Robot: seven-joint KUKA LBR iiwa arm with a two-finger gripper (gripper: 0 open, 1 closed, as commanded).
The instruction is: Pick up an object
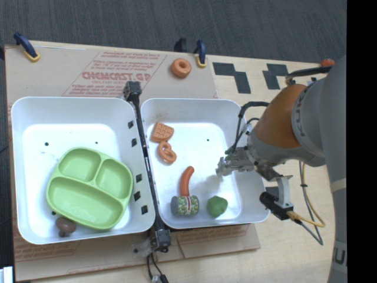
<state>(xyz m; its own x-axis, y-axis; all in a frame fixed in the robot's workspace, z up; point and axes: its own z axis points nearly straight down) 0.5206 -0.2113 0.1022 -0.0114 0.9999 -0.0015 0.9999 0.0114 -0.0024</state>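
Carpet (177, 10), dark grey and finely ribbed, is showing beyond the far edge of a pale wooden tabletop (235, 81) that is carrying two shallow white bins side by side, with a printed cardboard sheet (118, 75) lying under them and clamps (26, 46) gripping the far edge.

The grey arm (288, 128), with its orange band, is reaching in from the right, and the jaws (225, 165) are hanging low over the right side of the right bin (194, 108); whether they are spread or pressed together cannot be told, and nothing is visibly caught in them.

A rounded green toy (217, 206) is lying just beside and in front of the jaws, on the bin floor near the front wall. To the jaws' left a smooth red sausage (186, 180) is lying almost upright in the picture, its lower end touching a stubby green-and-tan roll (185, 205). Farther left, near the dividing wall, a knotted orange pretzel (167, 154) and a gridded orange waffle square (162, 132) are resting close together.

Well apart from the jaws, in the left bin (35, 108), a glossy lime-green divided plate (89, 187) is sitting with a small brown lump (65, 226) at its front corner. An orange doughnut ring (181, 68) is resting on the cardboard behind the bins.
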